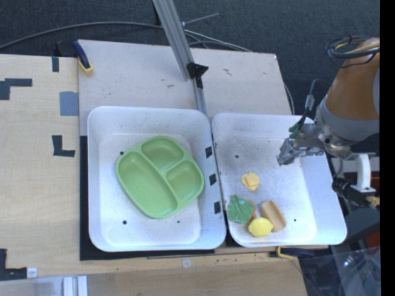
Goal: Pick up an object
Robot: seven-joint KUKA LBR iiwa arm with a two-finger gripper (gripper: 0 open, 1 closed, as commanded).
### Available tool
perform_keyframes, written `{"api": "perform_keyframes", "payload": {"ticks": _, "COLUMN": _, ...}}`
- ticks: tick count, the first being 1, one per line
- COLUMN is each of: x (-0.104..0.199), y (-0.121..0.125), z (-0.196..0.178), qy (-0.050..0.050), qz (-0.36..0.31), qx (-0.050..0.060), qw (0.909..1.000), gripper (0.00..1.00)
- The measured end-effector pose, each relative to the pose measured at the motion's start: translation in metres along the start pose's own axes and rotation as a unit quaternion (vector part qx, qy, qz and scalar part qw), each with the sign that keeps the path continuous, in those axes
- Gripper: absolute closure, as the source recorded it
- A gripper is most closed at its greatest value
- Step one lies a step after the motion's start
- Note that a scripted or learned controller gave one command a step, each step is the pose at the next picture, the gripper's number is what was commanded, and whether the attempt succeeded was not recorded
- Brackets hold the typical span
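In the right bin (321,227) lie several small toy foods: a pale yellow piece (250,180) near the middle, a green leafy piece (240,209), a yellow lemon (260,227) and a hot dog in a bun (273,214) towards the front. My gripper (287,155) hangs over the right bin's right half, up and to the right of the pale yellow piece. I see nothing between its fingers. The arm comes in from the right edge.
The left bin (99,165) holds a green divided plate (160,176). A grey metal pole (176,29) slants down from the top to the bins' shared wall. Black cables cross the back of the bench, and a blue and yellow clamp (82,57) sits at the back left.
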State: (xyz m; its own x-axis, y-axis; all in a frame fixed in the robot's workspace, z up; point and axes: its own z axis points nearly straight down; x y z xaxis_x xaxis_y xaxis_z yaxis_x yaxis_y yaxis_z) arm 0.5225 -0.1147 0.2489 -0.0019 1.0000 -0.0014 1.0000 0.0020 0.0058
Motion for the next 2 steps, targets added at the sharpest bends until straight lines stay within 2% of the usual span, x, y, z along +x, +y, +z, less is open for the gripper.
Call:
{"api": "perform_keyframes", "payload": {"ticks": 1, "x": 0.053, "y": -0.002, "z": -0.007, "qy": 0.002, "qz": -0.003, "qx": 0.003, "qw": 1.0, "gripper": 1.0}}
{"api": "perform_keyframes", "payload": {"ticks": 2, "x": 0.102, "y": -0.006, "z": 0.008, "qy": 0.001, "qz": -0.002, "qx": 0.004, "qw": 1.0, "gripper": 1.0}}
